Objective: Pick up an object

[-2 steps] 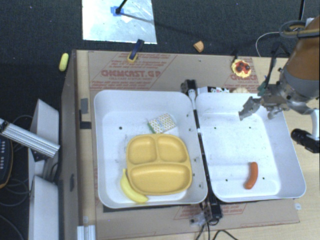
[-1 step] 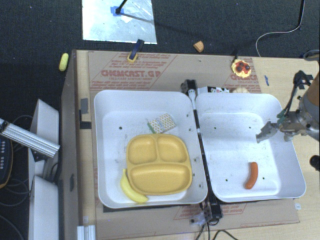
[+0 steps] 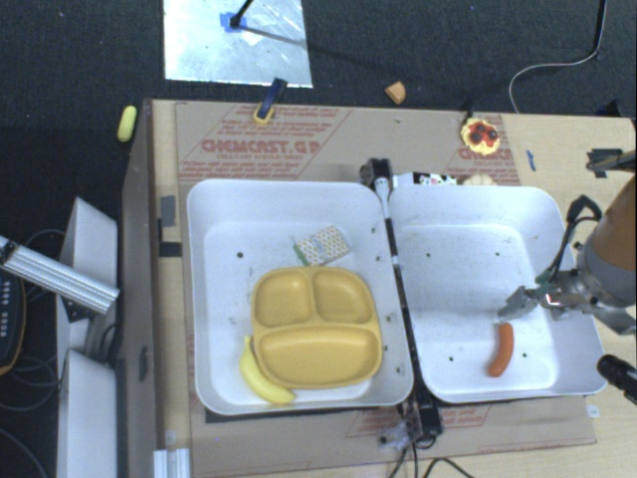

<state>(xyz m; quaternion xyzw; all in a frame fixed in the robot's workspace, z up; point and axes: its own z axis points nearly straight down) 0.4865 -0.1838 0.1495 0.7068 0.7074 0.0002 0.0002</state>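
Item 1, end effector [image 3: 526, 303]: reaching in from 3 o'clock and hanging over the right bin [image 3: 478, 217], near that bin's 4 o'clock portion. A thin grey fingertip is pointing toward 9 o'clock. Whether the fingers are apart or together is not showing clearly enough to tell; nothing is visibly sitting between them.

Item 2, sausage [image 3: 501, 350]: a small orange-red piece, lying on the floor of the right bin toward its 5 o'clock corner, long axis running roughly 12 to 6 o'clock. It is lying just beside the end effector, at about 7 o'clock from the fingertip, apart from it and not touching.

Item 3, left bin [image 3: 219, 267]: sitting side by side with the right bin, the two meeting along a dark centre seam.

Item 4, yellow divided plate [image 3: 317, 327]: three compartments, occupying the middle-to-6 o'clock part of the left bin.

Item 5, banana [image 3: 261, 378]: yellow, lying against the plate's 7 o'clock edge, in the left bin.

Item 6, patterned packet [image 3: 322, 245]: small, pale, resting at 12 o'clock from the plate, inside the left bin.

Item 7, bench [image 3: 299, 142]: bearing both bins, its brown surface printed with red lettering.

Item 8, toy pizza [image 3: 480, 134]: small round piece on the bench, at 12 o'clock beyond the right bin.
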